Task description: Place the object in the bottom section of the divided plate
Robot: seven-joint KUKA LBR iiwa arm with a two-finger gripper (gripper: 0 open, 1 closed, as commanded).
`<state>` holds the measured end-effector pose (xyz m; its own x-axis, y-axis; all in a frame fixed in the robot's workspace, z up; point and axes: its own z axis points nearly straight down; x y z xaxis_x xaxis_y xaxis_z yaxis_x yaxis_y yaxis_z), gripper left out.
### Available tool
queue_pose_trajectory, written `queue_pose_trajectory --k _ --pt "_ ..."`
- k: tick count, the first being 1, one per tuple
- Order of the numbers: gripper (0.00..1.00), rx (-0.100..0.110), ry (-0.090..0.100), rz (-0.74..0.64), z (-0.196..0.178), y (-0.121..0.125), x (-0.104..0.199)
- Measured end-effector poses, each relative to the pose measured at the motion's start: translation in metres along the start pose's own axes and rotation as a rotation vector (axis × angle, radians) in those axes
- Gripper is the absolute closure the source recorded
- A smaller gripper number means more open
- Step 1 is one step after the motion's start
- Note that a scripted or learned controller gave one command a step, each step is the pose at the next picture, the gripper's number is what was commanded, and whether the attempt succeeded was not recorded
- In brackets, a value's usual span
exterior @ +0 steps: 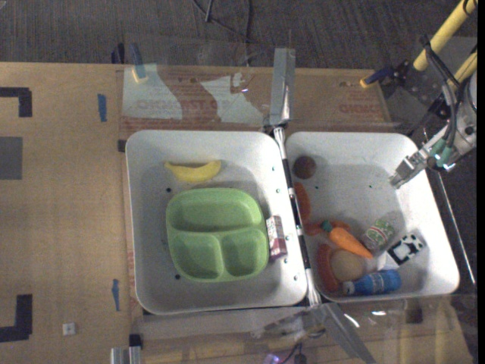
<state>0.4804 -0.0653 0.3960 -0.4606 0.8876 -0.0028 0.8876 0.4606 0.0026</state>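
A green divided plate (176,226) lies in the left bin (144,203), with one wide section at the back and two smaller ones at the front; all sections look bare. A yellow banana (194,171) lies just behind the plate. A small purple carton (276,237) leans at the plate's right rim. My gripper (404,174) hangs over the right side of the right bin (356,158), apart from every object there.
The right bin's front holds a carrot (350,241), a green can (378,233), a black-and-white cube (408,249), a blue bottle (375,283), a beige round item (347,264) and red sausages (302,199). A brown ball (305,167) sits at its back left.
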Motion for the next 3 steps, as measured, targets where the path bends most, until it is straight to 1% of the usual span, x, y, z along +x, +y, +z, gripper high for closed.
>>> queue_pose_trajectory --k 1,2,3 --pt "1.00 0.004 0.003 0.189 0.073 0.046 0.084" --pt "0.00 0.004 0.003 0.189 0.073 0.046 0.084" --pt "1.00 0.002 0.001 0.188 0.063 0.047 0.084"
